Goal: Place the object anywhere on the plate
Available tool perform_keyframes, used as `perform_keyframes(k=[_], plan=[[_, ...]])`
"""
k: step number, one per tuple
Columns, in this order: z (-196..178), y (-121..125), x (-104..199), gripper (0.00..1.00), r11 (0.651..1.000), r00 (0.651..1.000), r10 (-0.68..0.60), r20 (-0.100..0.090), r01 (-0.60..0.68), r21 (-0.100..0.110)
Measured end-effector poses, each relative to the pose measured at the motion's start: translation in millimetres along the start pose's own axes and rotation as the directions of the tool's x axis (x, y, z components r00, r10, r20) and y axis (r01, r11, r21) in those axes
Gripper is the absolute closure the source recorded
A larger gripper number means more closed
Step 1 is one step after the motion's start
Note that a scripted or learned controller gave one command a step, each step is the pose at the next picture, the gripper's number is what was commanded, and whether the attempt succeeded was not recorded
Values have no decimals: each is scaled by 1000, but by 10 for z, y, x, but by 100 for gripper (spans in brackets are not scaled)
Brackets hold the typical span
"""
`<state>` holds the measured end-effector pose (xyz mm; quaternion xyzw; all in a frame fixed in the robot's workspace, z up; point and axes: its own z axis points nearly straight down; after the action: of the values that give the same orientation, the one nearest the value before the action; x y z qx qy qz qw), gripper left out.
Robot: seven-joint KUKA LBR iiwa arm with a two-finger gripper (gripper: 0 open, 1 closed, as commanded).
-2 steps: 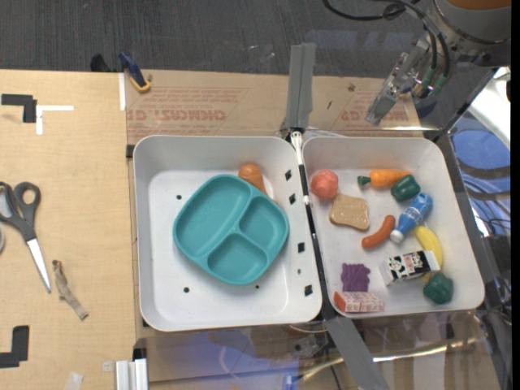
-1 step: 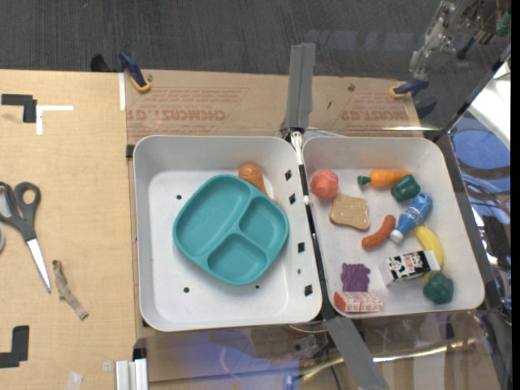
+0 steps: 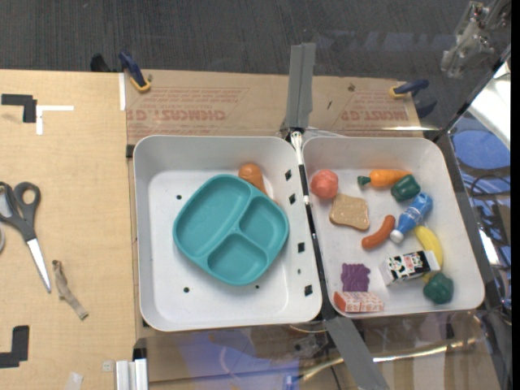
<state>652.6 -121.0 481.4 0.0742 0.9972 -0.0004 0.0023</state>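
Teal divided plate (image 3: 231, 230) lies in the left bin (image 3: 150, 242); toy foods, among them a yellow banana (image 3: 428, 245), fill the right bin (image 3: 459, 218) at its three o'clock. Gripper (image 3: 471, 35) hangs at one o'clock, jaws' state unreadable.

Bright, even overhead light; soft shadows, sharp focus.

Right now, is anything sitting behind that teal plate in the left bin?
Yes. An orange rounded object peeks out past the far rim of the teal plate, toward the bin's back wall. The rim covers its lower part, so its full shape can't be judged. The plate's three compartments hold nothing.
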Motion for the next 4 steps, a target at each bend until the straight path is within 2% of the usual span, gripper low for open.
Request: perform_keyframes(k=[1,2,3,4], plan=[[-111,-501,-62,100,916,916,-402,2,402,0],[473,-983,-221,100,551,551,-835,2,835,-3],[-108,-985,-224,100,513,513,-859,3,859,-1],[-103,-978,-225,100,201,201,-980,4,980,-1]])
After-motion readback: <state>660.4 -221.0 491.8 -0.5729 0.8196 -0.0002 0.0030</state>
